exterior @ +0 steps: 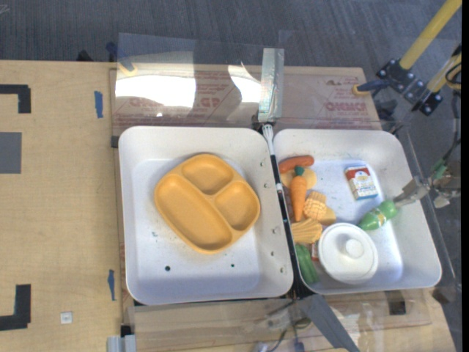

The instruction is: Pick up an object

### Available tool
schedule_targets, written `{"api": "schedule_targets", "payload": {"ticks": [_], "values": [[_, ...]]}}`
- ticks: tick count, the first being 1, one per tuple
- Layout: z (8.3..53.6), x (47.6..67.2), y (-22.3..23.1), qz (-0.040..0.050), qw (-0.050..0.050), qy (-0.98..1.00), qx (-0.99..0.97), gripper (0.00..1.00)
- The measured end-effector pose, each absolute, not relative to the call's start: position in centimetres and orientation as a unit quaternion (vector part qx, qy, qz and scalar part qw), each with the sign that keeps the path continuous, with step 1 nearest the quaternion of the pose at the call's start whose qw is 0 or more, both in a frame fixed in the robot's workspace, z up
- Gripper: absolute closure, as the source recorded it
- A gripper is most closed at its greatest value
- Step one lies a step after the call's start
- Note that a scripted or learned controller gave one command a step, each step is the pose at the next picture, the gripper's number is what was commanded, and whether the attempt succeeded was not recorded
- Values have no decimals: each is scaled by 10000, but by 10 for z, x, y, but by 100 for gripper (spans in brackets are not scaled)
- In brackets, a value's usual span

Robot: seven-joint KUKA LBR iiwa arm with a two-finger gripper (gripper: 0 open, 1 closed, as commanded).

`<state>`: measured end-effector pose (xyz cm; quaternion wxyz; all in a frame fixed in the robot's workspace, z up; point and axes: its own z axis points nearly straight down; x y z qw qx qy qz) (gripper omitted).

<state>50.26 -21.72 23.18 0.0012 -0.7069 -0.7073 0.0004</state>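
Green toy (378,216) in right bin (418,270), touching jaws (407,193) at its right, grip state unclear

White bins (139,149), yellow-orange divided plate (207,202), orange carrot (299,194), red-and-white box (361,181), white bowl (347,251)

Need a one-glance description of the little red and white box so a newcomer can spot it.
Look in the right bin, in its far half toward the right wall. The small box lies flat there on bare floor, apart from the toy food piled along the left wall, and alone is rectangular, red and white.
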Motion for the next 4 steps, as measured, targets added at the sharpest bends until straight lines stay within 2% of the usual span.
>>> {"api": "schedule_targets", "payload": {"ticks": [1,2,3,4], "values": [[185,569,-221,6,6,-6413,-7673,0],[97,596,-196,-30,31,-5470,-8371,0],[105,596,-197,-13,27,-5479,-8365,100],[95,595,-200,-63,-53,-5550,-8318,100]]}}
